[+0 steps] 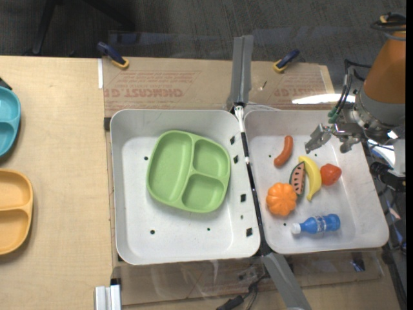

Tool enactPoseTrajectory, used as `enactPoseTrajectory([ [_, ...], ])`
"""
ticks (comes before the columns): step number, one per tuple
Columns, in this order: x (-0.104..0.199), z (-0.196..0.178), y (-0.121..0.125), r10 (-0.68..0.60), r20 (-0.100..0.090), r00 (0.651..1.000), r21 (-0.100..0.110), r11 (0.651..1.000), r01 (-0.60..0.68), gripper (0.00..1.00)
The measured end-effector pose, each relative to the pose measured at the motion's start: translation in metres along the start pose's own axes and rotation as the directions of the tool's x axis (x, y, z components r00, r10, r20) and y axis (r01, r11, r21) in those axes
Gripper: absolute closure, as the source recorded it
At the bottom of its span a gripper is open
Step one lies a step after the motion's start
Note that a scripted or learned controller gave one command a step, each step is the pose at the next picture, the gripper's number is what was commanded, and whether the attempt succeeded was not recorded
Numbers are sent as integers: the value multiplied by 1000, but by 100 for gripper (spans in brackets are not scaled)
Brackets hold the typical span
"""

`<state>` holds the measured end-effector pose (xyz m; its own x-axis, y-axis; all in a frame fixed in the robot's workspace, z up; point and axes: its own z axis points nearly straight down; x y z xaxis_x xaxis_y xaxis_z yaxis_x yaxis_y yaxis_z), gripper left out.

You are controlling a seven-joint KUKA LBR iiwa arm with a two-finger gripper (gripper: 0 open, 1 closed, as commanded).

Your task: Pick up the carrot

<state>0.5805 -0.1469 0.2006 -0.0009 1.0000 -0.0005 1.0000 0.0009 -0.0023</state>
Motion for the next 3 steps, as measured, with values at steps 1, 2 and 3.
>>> enactPoseTrajectory([
  [1,51,48,-36,-319,0,948,0,948,319,0],
  [2,82,9,-82,-577,0,817,-1,817,577,0],
  [3,46,89,-87,-761,-1,648,-1,648,761,0],
])
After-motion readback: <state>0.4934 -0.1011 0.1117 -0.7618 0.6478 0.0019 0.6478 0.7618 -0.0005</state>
